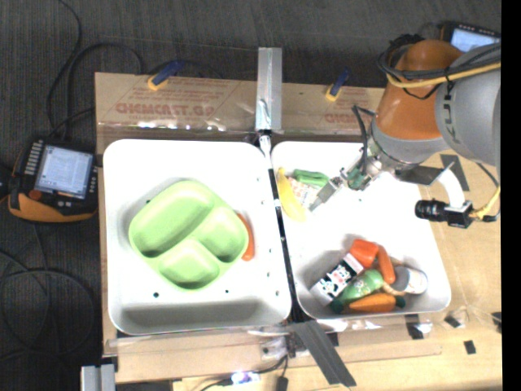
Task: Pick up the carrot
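Tool [324,195] at the end of the grey arm hangs low in the upper part of the right white bin [423,243], its slim fingers narrow with nothing between them, just beside a yellow-and-green packet [295,187]. Orange carrot with a green top [371,303] lies untouched in the clutter at the lower right, well apart, so the pickup looks barely begun.

Faint reddish mirrored lettering on the cardboard sheet [175,108] along the bench's far edge, too blurred to read, handheld pendant screen [59,172] lit, its text illegible
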